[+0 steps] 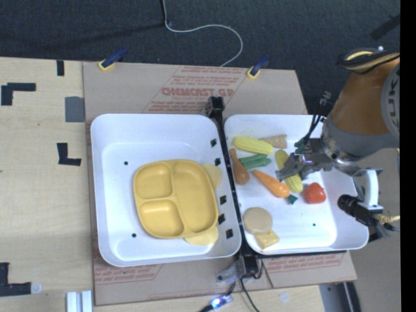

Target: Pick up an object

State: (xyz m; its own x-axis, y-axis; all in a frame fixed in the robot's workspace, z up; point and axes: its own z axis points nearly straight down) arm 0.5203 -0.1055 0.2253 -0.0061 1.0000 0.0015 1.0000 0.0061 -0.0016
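The right bin (325, 236) holds toy food: a yellow corn cob (252, 145), a green pod (255, 161), an orange carrot (272, 183), a brown piece (238, 169), a red tomato (315, 193), a tan round piece (258, 220) and a pale yellow wedge (266, 240). My gripper (290, 169) hangs low over the middle of this bin, just right of the carrot and left of the tomato, above a yellow-green piece (294, 183). Nothing can be seen held between its fingers.
The left bin (110, 148) holds a yellow divided tray (174, 197) with a yellow flat piece (201, 237) sticking out beneath it. A beige piece (275, 140) lies at the right bin's back. The arm's grey and orange body (364, 119) overhangs the right bin's right side.
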